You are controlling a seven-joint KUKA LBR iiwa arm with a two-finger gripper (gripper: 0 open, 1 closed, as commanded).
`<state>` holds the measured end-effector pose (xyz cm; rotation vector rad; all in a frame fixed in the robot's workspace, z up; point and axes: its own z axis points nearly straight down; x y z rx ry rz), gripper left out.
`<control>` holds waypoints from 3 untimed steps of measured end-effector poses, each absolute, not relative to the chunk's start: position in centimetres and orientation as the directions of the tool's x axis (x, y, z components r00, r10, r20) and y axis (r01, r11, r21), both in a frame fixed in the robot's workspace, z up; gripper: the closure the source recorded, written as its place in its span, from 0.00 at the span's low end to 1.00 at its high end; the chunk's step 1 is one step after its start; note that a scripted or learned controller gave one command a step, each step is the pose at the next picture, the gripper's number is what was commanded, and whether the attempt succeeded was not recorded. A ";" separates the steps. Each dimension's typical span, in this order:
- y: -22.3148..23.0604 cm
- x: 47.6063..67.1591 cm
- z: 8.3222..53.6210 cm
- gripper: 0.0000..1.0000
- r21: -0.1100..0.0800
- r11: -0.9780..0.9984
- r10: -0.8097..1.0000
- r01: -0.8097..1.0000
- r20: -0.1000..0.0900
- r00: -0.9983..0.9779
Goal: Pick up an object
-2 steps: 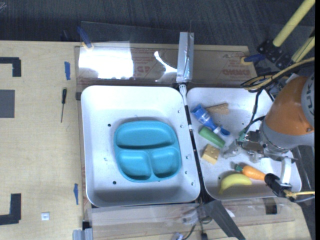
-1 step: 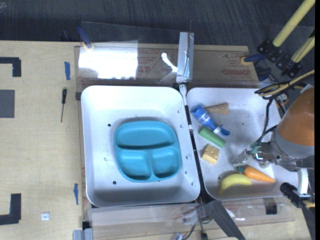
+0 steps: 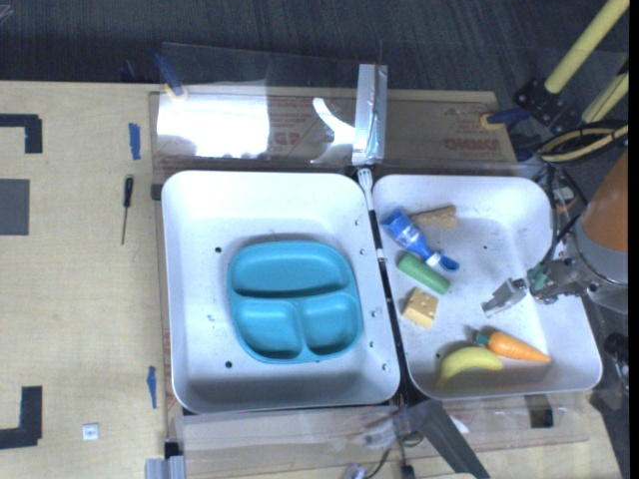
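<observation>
Two shallow white bins side by side on the bench, left bin (image 3: 190, 297) and right bin (image 3: 519, 193). Sitting in the left one: a blue divided tray (image 3: 293, 298), three compartments, nothing else visible in there. Right bin has all the loose stuff. Coming in from the 3 o'clock edge, the grey arm with its orange band (image 3: 609, 213), and at the end of it the gripper (image 3: 504, 297), low over the right bin's floor, roughly mid-height of the bin and toward its right side. Can't tell whether the claw is released or clenched, too small and blurry at the tip, but nothing visibly between the tips. Closest to it: an orange carrot (image 3: 517, 346) at about 5 o'clock from the claw, just beside it but apart, not touching as far as can be made out. Touching or nearly touching the carrot's left end, a yellow banana (image 3: 469, 362), at about 7 o'clock from the claw, near the bin's bottom wall. Over at 9 o'clock from the claw, a yellow cheese-like block (image 3: 420, 307). Further up toward 10 o'clock, a green cylinder (image 3: 423, 272), then a blue bottle-looking thing (image 3: 411, 236) lying tilted, and a tan chunk (image 3: 435, 218) just beside the bottle's top end. All three of those well apart from the claw, hugging the left half of the right bin.
</observation>
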<state>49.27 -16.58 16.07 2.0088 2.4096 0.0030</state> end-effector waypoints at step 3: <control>-18.9 51.6 11.9 0.00 -0.001 -0.247 0.969 0.969 0.001 0.247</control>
